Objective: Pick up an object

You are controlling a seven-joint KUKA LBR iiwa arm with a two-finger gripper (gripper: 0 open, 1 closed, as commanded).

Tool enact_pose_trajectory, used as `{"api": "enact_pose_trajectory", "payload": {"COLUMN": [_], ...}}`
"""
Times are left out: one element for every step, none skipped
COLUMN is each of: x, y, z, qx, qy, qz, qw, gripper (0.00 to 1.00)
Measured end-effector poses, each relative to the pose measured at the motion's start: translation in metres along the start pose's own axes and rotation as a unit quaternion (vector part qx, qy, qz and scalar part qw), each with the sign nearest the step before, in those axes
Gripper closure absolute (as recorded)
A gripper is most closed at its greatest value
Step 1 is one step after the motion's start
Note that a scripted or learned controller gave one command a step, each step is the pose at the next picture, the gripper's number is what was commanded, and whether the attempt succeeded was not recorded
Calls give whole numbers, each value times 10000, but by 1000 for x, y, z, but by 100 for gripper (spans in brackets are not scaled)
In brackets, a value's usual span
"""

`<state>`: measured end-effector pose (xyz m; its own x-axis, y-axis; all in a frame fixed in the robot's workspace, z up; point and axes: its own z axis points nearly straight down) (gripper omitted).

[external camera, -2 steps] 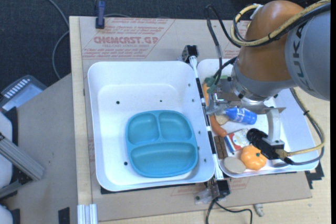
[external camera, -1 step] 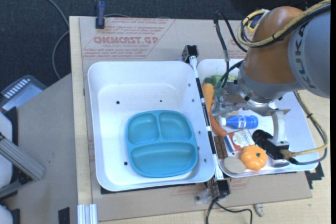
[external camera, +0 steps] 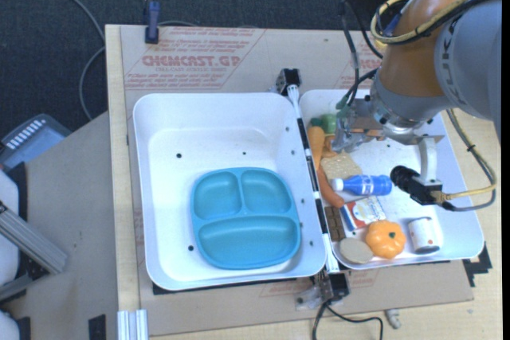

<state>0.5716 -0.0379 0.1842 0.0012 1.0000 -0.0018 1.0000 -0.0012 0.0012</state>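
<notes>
Two bins sat side by side: the left bin (external camera: 159,123) held a blue divided plate (external camera: 243,216), the right bin (external camera: 462,231) a tight clutter. Crowding there risked a glancing miss. The gripper (external camera: 344,138), jaw state unreadable, hung just above the carrot (external camera: 316,146), the blue bottle (external camera: 363,185) nearby.

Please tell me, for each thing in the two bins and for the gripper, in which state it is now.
Blue divided plate: flat in the left bin, compartments bare.
Blue bottle: lying on its side, white cap on.
Orange pumpkin: upright, stem up.
White cup: lying on its side.
Carrot: lying by the dividing wall.
Gripper: low over the right bin, above the carrot.
</notes>
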Motion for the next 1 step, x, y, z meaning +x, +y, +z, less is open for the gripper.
{"api": "enact_pose_trajectory", "payload": {"x": [1], "y": [0], "z": [0], "qx": [-2], "qy": [3], "qz": [-3], "qw": [10000], "gripper": [0]}}
